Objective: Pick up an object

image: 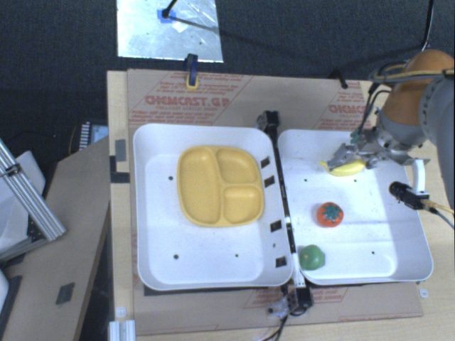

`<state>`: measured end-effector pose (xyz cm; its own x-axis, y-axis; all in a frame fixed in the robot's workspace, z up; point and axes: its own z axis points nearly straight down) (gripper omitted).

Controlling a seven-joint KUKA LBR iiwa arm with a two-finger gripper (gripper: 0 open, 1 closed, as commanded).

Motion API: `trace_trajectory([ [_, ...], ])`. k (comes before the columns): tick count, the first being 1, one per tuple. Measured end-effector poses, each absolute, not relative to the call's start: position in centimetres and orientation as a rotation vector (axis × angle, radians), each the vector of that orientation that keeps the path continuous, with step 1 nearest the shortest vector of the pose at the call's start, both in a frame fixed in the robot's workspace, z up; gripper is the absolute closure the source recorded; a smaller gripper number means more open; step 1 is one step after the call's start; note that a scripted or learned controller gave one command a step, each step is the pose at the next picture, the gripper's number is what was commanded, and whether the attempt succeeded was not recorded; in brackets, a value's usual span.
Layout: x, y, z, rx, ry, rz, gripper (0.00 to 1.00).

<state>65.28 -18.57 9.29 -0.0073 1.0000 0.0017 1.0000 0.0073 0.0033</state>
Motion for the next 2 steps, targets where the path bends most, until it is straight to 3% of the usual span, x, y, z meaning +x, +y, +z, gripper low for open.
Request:
trace_trajectory([
  [1, 65.6, -18.7, 10.9, 2.202, 2.224, 0.011, 1.00],
  [2, 65.9, -17.8, 17.0, 2.208, 2.224, 0.008, 1.00],
])
